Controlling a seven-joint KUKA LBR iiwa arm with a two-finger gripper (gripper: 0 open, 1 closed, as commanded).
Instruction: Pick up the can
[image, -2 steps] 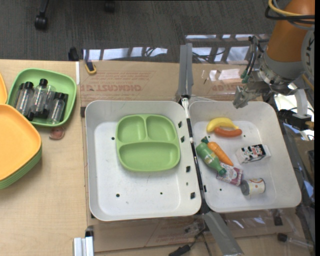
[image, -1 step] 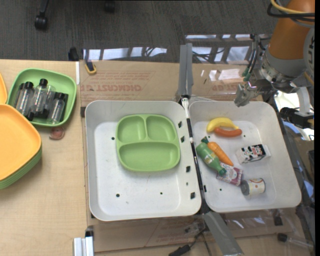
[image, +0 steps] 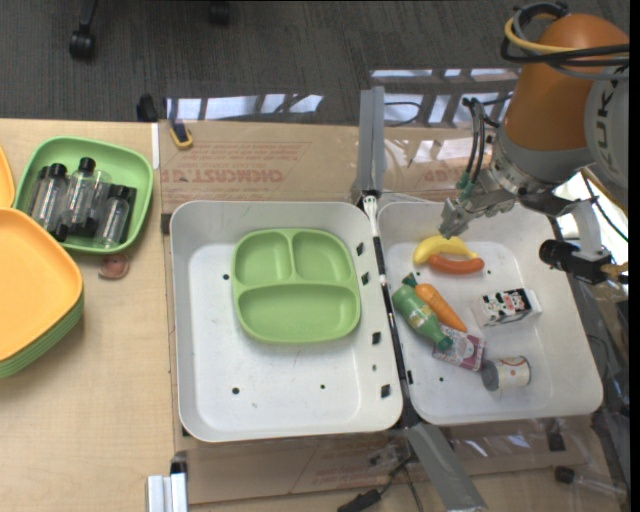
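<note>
The can (image: 507, 373) lay on its side near the front edge of the right bin (image: 560, 395), well apart from the gripper (image: 455, 222), which hovered above the banana (image: 432, 247); jaw state indeterminable.

Two white bins (image: 190, 330), one green divided plate (image: 295, 283), four bottles (image: 80, 200) (in a green tray (image: 135, 165)), one can (image: 505, 373), one carrot (image: 440, 303)

The bins (image: 200, 330) are looking like smooth, glossy white plastic. The green tray (image: 295, 285) is showing a matt plastic finish. The desk (image: 80, 420) is appearing as pale, smooth wood. The can (image: 505, 373) is wearing a paper-like label, and the carton (image: 507, 305) is looking like printed card.
</note>
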